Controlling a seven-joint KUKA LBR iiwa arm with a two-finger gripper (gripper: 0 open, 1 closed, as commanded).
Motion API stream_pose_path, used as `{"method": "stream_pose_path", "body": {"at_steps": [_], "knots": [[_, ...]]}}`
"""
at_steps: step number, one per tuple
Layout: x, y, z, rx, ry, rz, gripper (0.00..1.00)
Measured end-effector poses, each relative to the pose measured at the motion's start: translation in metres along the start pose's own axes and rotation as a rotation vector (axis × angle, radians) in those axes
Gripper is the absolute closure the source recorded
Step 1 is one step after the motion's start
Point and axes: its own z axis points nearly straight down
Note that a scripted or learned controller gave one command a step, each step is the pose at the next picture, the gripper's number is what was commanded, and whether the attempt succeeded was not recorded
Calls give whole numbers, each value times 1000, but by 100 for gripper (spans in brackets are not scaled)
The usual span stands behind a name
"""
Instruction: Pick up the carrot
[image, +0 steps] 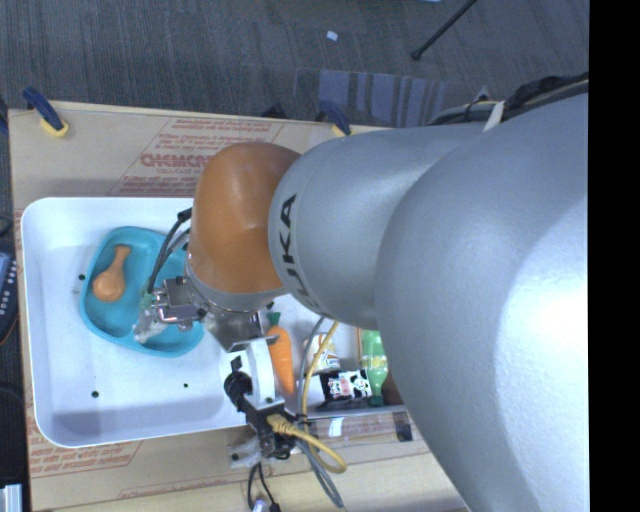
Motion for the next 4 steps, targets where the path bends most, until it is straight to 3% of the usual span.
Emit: {"method": "stream_pose_path", "body": {"at_steps": [1,2,3,4], "knots": [[0,0,-9,6,-3,-10,100],[16,32,-133,-7,3,268,100],[8,173,-183,-3,-1,470,100],[9,173,-182,-1,0,467,0]]}}
